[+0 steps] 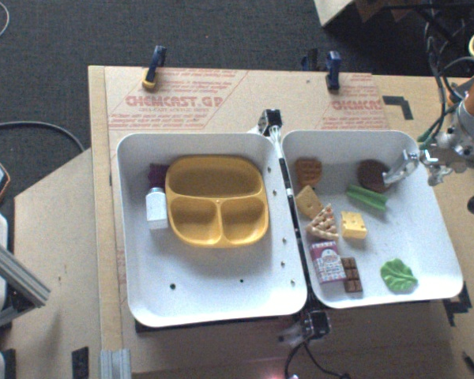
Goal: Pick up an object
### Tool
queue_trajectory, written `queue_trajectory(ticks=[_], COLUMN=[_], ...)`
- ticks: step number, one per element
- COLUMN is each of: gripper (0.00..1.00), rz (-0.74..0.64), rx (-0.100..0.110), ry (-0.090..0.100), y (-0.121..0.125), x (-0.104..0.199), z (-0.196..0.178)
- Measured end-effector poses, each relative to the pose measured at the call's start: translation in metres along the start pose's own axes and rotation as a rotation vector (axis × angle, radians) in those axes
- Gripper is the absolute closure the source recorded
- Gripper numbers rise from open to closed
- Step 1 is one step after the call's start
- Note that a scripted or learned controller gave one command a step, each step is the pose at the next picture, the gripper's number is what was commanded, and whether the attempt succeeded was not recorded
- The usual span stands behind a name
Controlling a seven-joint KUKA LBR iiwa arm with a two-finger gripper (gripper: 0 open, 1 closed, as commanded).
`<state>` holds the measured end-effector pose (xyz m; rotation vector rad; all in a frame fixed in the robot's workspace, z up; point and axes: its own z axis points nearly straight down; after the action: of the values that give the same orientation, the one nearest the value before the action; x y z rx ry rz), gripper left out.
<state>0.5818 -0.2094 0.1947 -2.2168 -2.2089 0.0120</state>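
My gripper (416, 171) hangs over the right bin's (442, 235) far right corner. It is open, with nothing between its fingers. Its left finger (396, 171) reaches beside a dark brown round piece (370, 174). Just below that lies a green stick (366, 197). Further left in this bin are a brown cookie (307, 168), a cheese wedge (308, 201), a pizza slice (324, 223) and a yellow cheese block (353, 225). Near the front lie a maroon packet (325, 259), a chocolate bar (351, 276) and a green leaf (398, 275).
The left bin (134, 275) holds a yellow divided plate (217, 200), a small white bottle (156, 208) and a dark purple item (158, 173) behind it. Clamps (153, 67) hold the board at the back. Cables (442, 46) hang near the arm at right.
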Motion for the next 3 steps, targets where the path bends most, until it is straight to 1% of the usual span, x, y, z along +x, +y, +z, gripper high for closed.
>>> queue_trajectory(ticks=[1,2,3], gripper=[0.0,0.0,0.0], rz=[-0.004,-0.004,-0.004], rx=[-0.015,-0.008,-0.007], ry=[-0.004,-0.001,0.0], y=[0.003,-0.005,0.0], x=[0.0,0.004,0.005], z=[-0.009,0.039,0.102])
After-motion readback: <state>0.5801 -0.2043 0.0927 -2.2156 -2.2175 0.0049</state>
